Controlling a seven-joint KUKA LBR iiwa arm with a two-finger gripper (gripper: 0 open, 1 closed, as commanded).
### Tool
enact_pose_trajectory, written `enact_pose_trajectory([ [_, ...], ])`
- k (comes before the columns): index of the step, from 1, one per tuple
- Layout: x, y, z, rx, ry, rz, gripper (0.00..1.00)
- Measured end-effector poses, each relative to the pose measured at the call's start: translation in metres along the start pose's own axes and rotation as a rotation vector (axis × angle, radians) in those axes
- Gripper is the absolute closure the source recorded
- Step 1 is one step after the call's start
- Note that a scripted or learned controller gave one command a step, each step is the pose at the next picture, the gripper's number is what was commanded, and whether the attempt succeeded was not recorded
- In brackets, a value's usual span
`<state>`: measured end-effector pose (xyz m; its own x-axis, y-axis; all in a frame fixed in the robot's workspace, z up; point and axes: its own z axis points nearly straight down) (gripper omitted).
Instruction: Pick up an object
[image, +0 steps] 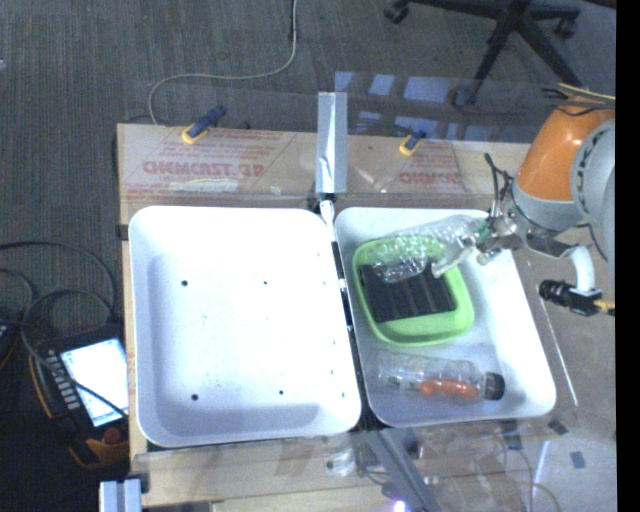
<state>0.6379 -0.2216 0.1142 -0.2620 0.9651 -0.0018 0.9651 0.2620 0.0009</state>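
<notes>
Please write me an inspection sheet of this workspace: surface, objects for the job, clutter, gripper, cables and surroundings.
Surface: left white bin and right white bin side by side on the bench.
Job's things: green tray holding a dark ridged insert; crinkled clear plastic on its far edge; clear bottle lying near the front.
Clutter: nothing seen.
Gripper: gripper at the clear plastic; grasp unclear.
Cables: cables on floor, left.
Surroundings: lit tablet, chair base.
</notes>
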Motion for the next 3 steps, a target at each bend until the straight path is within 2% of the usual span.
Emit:
enact_pose_trajectory([
  [1, 0.015, -0.043, 0.014, -0.032, -0.007, 0.042, 0.0],
  [2, 0.017, -0.04, 0.002, -0.036, -0.002, 0.041, 1.0],
  [3, 0.059, 0.002, -0.078, -0.003, -0.008, 0.089, 1.0],
])
